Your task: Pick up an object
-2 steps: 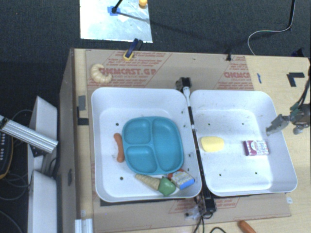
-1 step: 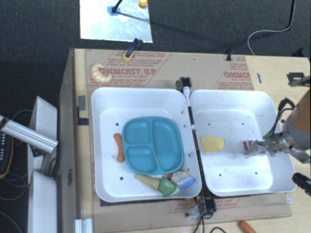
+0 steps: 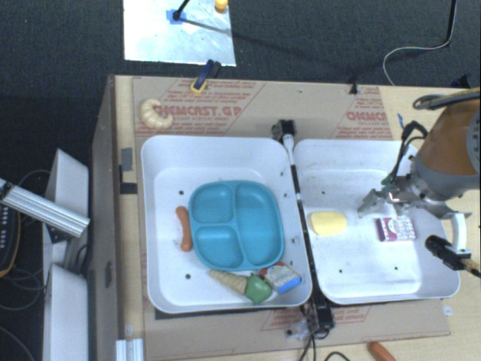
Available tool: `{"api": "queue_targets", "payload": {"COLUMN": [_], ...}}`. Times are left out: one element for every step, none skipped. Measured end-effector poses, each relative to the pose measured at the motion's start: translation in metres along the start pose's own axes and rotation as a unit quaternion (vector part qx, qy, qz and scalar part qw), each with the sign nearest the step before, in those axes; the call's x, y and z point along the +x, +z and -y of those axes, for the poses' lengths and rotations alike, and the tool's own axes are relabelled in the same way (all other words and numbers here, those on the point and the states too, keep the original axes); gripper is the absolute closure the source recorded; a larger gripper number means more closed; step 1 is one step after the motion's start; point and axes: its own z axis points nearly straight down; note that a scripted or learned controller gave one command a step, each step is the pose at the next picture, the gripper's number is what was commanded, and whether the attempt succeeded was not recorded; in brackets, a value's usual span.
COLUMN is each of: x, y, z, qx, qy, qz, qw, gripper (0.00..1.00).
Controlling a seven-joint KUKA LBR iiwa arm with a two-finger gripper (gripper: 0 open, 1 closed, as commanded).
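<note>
1. The pincer [image 3: 388, 198] hangs low in the right white bin [image 3: 361, 288]; whether it grips anything, I cannot tell.
2. A small purple-and-white packet [image 3: 395, 229] lies just beside it.
3. A pale yellow soft block [image 3: 328, 222] sits near, towards the left bin.

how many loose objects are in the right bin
2: a pale yellow block near the bin's left wall, and a small purple-and-white packet toward its right side, just below the hand. The arm could be hiding more at the right edge.

Even overhead light, faint shadows, soft focus, perhaps mild glare on white bins [image 3: 225, 153].
</note>
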Motion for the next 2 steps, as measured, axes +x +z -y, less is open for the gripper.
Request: {"api": "queue_targets", "payload": {"x": [-0.025, -0.032], "y": [-0.023, 0.003], "z": [0.029, -0.070], "qx": [0.000, 0.000], "qy": [0.001, 0.000], "qz": [0.000, 0.000], "qw": [1.0000, 1.0000], "gripper": [0.00, 0.00]}}
